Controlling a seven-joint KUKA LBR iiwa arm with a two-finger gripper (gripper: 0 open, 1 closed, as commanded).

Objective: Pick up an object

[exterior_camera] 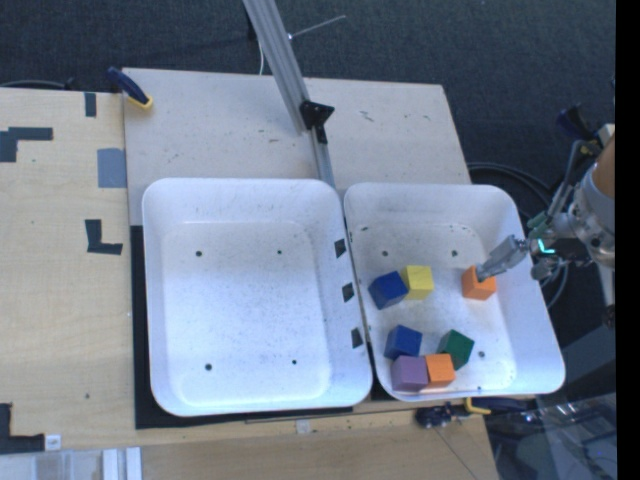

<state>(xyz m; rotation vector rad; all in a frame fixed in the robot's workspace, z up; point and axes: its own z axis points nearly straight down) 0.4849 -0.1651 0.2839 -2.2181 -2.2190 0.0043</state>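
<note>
A shallow white plastic bin [240, 293] is sitting on the left half of the bench, its speckled floor showing four small dark dots. Just beside it, sharing a middle edge, a second shallow white bin [520, 368] is holding all the small blocks. Going across that right bin, a blue cube [388, 289] is lying near its centre with a yellow cube [420, 281] touching its right side. Nearer the front rim, a second blue cube [404, 341] is sitting above a purple cube [409, 373], which is touching a small orange cube [440, 369]; a dark green cube [457, 348] is resting just beside those two, slightly tilted. Farther right, apart from the cluster, another orange cube [478, 285] is sitting near the bin's right wall. The two-finger gripper [493, 266] is reaching in from the right at a slant, its tip touching the top of that orange cube. How wide it is standing I cannot tell, since the tip is reading as one grey shape.
</note>
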